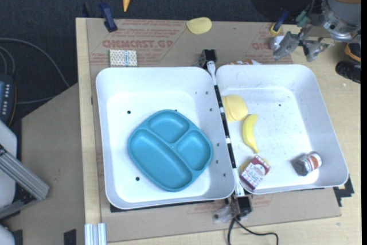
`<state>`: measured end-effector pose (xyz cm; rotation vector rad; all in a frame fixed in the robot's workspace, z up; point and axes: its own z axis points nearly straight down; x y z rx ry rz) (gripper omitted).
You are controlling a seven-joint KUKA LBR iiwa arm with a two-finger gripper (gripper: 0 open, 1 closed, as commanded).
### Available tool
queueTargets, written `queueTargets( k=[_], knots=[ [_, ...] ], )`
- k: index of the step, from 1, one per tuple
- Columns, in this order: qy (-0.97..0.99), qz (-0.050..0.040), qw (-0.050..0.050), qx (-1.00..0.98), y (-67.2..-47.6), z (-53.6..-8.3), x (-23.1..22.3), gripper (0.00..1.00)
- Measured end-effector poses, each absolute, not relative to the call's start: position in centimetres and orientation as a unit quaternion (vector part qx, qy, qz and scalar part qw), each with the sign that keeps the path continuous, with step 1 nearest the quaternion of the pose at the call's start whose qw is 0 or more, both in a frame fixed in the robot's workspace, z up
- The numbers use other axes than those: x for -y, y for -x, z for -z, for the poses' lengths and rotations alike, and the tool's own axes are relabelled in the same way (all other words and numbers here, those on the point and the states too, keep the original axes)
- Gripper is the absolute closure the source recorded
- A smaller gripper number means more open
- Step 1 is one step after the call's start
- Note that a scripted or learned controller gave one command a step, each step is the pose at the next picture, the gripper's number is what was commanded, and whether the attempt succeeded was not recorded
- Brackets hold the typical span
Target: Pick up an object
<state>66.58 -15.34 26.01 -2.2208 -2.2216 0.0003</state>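
Up in the top right of the frame, the gripper [298, 46] hangs above the far rim of the right bin [327, 117], its two fingers spread apart with nothing between them. Behind it the grey arm with its orange band runs off the right edge.

Nothing is picked out yet, so the candidates all lie in the right bin, well below the jaws in the frame. Along that bin's left wall sit a pale yellow rounded piece [235, 107] and, just below it and nearly touching, a toy banana [250, 132]. Lower still, at the bottom left corner, a small red packet [254, 172] leans on the rim, and a little can [307, 163] lies on its side near the bottom right.

The banana looks the likeliest pick: light, probably hard smooth plastic, so a bit slippery. I would close across its narrow middle, fingers set across the curve. The can may roll if nudged; the packet sits too tight to the wall.

Over in the left bin [109, 123] rests a blue divided plate [169, 149], broad and flat, a poor fit for those fingers.
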Motion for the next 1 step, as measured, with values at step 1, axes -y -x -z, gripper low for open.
queueTargets(
  k=[1],
  knots=[
    [0.707, -0.0003, 0.001, 0.707, -62.14, -16.00, 9.88, 0.00]
  ],
)
